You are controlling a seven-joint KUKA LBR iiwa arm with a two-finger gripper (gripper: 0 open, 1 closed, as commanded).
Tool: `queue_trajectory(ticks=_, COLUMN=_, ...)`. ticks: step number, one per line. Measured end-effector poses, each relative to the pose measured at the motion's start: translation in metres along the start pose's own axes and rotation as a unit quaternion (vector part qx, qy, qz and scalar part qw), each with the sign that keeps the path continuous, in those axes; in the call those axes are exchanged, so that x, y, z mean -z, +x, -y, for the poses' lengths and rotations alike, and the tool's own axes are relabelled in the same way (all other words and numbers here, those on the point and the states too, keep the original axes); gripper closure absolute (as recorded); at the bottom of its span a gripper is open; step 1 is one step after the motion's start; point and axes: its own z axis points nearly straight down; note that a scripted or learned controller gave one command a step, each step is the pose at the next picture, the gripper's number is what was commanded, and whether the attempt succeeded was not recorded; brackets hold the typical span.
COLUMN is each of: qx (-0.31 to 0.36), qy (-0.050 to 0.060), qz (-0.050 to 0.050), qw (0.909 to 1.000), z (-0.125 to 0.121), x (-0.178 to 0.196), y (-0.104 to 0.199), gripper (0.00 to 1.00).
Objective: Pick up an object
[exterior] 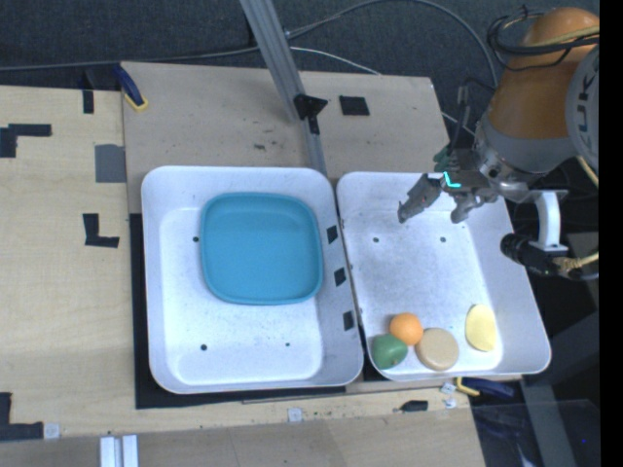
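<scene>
Pincer (pixel 435 207) spread wide, its two dark fingers splayed apart with nothing between them, hovering over the upper part of the right bin (pixel 428 261) toward the upper right of the frame. Above it sits the grey wrist, and behind that the orange band (pixel 531 86) of the arm fills the top right corner.

Down at the lower edge of that same bin, well apart from the fingers, four small things are bunched in a loose row. Orange ball (pixel 406 329) sits just above a green object (pixel 388 350), the two touching or very nearly so. Beside them to the right lies a tan round piece (pixel 438 348), pressed up against the ball. A yellow object (pixel 480 328) rests a little farther right, near the bin's lower right corner, with a small gap from the tan one.

Over in the left bin (pixel 175 261), a blue square plate (pixel 261 247) lies flat in the upper middle. A grey metal bar (pixel 282 61) slants down from the top of the frame to the seam between the two bins. Black cable (pixel 389 8) loops across the dark floor at the top.
</scene>
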Motion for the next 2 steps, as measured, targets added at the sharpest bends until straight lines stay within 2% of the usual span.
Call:
queue_trajectory(ticks=1, qx=0.000, qy=0.000, qz=0.000, qw=1.0000, z=0.000, x=0.000, y=0.000, gripper=0.00)
queue_trajectory(ticks=2, qx=0.000, qy=0.002, qz=0.000, qw=1.0000, z=-0.003, x=-0.057, y=0.008, gripper=0.00)
